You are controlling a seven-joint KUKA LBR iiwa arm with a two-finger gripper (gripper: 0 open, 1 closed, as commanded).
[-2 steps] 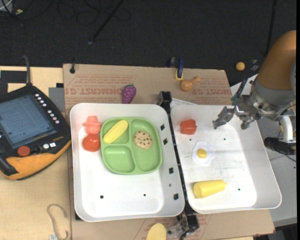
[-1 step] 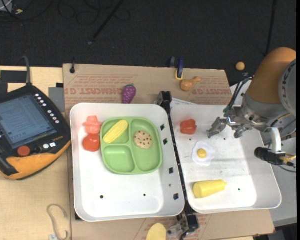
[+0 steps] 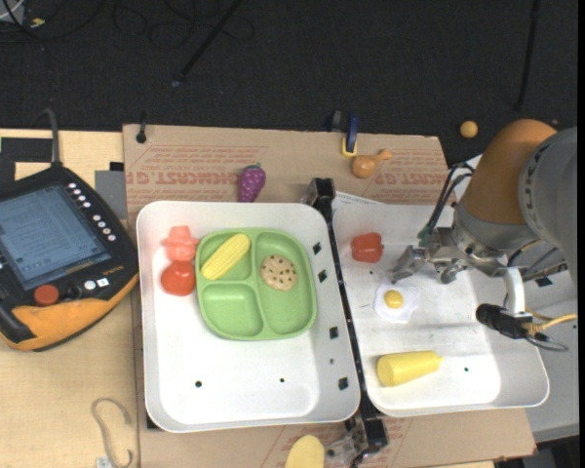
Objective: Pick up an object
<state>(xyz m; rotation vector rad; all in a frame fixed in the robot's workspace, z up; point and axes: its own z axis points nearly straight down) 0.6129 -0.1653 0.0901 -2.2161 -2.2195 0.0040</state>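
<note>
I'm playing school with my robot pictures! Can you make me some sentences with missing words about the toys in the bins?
1. The toy corn cob lies in the ____ divided plate.
2. Next to the corn, in another compartment, sits a chocolate-chip ____.
3. The fried egg lies in the ____ bin, by the gripper.
4. The purple grapes lie on the ____, behind the left bin.

Missing words: green; cookie; right; cardboard
</note>
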